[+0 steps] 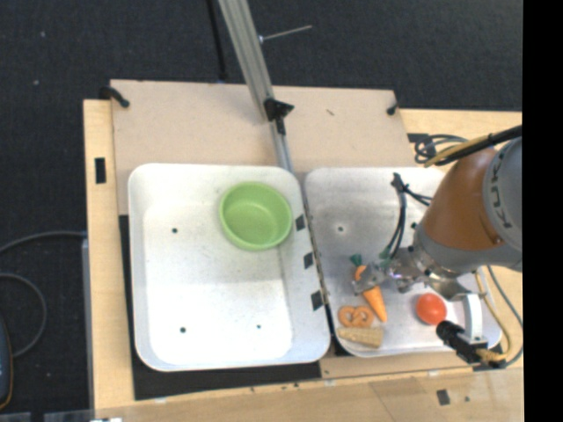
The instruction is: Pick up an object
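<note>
Carrot (375, 303) just below-left of jaws (393, 275), long axis slanting from green top down to orange tip; jaw opening impossible to tell.

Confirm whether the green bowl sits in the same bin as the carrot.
No, the green bowl sits in the left bin, while the carrot lies in the right bin.

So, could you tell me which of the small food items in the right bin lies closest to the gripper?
The carrot: its top end sits right at the gripper. The tomato lies off to one side, and the pretzel and cracker lie beyond the carrot.
</note>
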Action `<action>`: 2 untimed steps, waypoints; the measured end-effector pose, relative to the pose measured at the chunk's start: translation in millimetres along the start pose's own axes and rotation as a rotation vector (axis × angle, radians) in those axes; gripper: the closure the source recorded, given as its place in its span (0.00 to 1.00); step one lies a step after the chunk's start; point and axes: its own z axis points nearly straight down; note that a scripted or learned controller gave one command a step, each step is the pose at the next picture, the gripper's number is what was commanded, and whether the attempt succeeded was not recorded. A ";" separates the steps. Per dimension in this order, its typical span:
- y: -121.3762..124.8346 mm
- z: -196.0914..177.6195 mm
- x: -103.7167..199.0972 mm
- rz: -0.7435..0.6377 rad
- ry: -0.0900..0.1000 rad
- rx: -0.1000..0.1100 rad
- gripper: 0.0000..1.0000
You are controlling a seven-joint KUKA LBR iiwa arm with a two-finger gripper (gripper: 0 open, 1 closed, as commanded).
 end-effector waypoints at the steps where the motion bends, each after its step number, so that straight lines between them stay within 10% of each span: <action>1: 0.3 13.7 -1.6 0.000 -0.001 -0.004 0.00; 2: 1.8 2.5 -1.8 0.005 0.000 -0.009 1.00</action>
